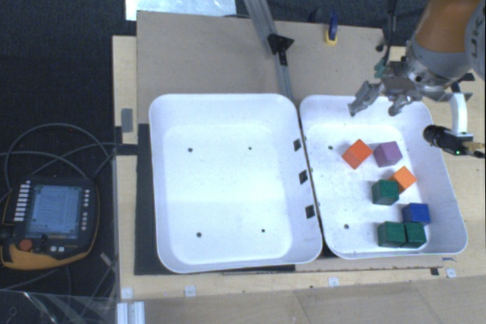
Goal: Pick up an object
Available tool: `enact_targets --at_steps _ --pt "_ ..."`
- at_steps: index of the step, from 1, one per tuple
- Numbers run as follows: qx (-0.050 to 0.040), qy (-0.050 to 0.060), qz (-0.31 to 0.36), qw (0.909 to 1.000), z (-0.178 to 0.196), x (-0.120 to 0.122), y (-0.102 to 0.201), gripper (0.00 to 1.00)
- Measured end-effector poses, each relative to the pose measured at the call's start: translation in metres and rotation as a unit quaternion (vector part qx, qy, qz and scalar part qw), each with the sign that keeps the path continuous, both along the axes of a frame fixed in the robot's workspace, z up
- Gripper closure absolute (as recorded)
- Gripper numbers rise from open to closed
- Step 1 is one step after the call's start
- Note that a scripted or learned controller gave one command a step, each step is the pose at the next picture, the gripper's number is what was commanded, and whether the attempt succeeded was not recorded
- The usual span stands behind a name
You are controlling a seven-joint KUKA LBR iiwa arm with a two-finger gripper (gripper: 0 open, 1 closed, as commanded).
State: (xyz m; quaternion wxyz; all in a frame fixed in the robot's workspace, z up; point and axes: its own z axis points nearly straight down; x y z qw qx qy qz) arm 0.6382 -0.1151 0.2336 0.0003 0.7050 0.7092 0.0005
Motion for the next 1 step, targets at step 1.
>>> enact_targets --at_steps 1 --pt "0.0000 0.000 0.000 1.0000 0.0000 0.0000 0.0000 0.00"
